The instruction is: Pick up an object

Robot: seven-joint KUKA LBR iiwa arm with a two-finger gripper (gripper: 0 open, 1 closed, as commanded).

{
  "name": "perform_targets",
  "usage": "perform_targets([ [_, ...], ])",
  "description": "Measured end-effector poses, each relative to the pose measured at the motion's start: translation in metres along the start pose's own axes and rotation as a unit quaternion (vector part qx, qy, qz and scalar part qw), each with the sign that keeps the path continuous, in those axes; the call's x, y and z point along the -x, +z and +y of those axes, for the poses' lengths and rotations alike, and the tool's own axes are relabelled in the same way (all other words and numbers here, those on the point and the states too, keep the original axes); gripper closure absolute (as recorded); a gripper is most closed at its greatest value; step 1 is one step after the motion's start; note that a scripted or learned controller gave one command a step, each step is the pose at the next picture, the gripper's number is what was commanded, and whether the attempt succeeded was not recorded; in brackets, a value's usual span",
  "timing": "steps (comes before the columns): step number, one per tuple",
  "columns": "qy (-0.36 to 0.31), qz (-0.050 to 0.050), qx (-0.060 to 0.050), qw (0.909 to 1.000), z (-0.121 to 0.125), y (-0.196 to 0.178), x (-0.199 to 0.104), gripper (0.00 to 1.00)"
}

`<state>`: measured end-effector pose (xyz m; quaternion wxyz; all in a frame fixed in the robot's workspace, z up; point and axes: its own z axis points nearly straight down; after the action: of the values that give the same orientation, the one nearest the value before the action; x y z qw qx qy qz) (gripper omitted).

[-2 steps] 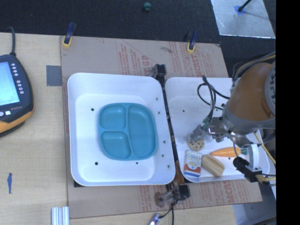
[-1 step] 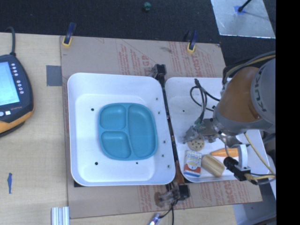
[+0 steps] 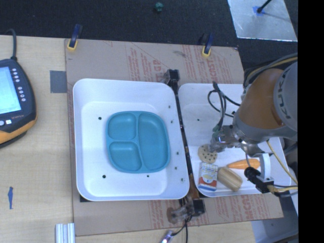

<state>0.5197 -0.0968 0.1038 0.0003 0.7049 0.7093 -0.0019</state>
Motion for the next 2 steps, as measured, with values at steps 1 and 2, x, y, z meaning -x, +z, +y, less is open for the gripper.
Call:
perform_targets([
  [1,0.0,0.0,0.0,1.0,0.0,0.0,0.0,0.0],
  [2,0.001,0.001,0.001,1.0,0.01,0.012,-0.001,0.0],
])
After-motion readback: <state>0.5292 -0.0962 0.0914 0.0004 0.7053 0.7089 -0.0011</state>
